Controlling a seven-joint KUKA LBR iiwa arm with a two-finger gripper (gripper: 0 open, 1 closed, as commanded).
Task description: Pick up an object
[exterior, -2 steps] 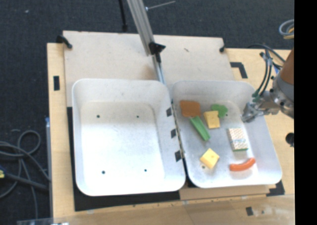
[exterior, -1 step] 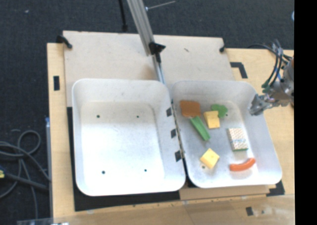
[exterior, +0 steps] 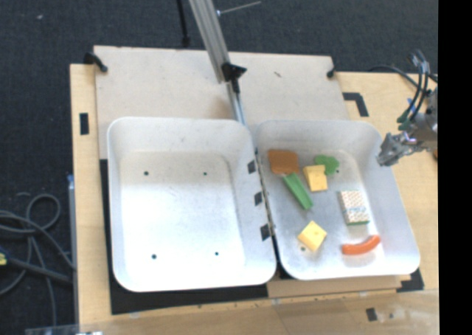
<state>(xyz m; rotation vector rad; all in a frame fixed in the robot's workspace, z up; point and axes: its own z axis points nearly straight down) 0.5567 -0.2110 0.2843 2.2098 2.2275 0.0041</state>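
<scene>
Green stick (exterior: 298,190) between brown block (exterior: 283,161), yellow cube (exterior: 312,237)

- Floor (exterior: 88,1) is dark, kinda speckled carpet, running all around the bench.
- Loose black cables (exterior: 26,226) are coiled on the floor at the left edge.
- The bench (exterior: 85,178) is pale wood with small black corner marks on top.
- A lighter board (exterior: 169,83) lies on its far half, black clips at the corners.
- A slanted aluminium rail (exterior: 206,20) rises from the board's middle toward the top, probably some mount, hard to tell.
- Light's even and soft, no hard shadows.
</scene>
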